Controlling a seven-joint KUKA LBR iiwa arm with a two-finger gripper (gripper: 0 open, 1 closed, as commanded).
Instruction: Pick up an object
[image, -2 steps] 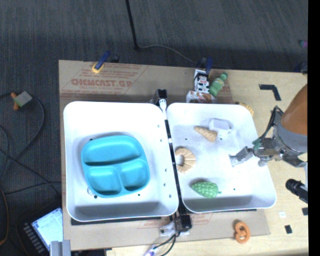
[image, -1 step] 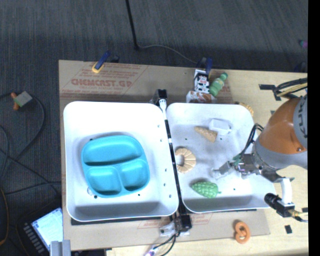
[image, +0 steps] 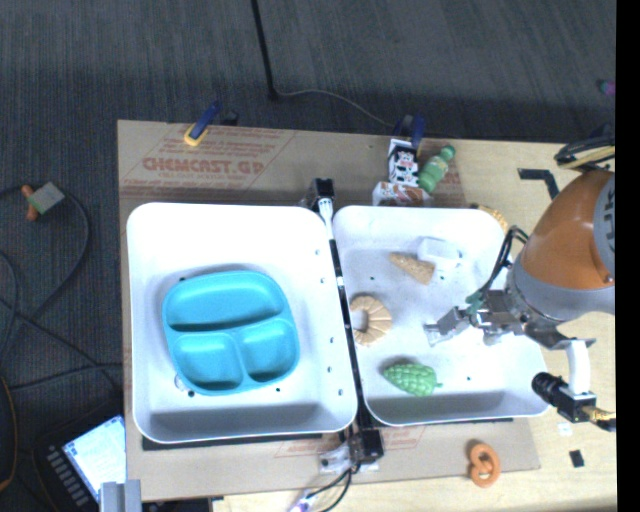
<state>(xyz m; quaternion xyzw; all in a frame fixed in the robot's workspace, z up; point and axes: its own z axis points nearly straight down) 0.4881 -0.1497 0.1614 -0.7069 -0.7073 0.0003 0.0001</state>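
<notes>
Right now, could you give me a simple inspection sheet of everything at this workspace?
Surface: wooden bench bearing left bin and right bin.
Job's things: in the right bin, green bumpy object, tan ring-shaped object, cone-shaped object, small white piece.
Clutter: blue divided tray in the left bin; orange ring on the bench.
End effector: over the right bin, holding nothing.
Cables: black cable on the floor.
Surroundings: dark carpet.

Glossy blue plastic tray (image: 232, 330) in smooth white bin (image: 150, 300); matt brown board (image: 250, 165) beneath.
</notes>
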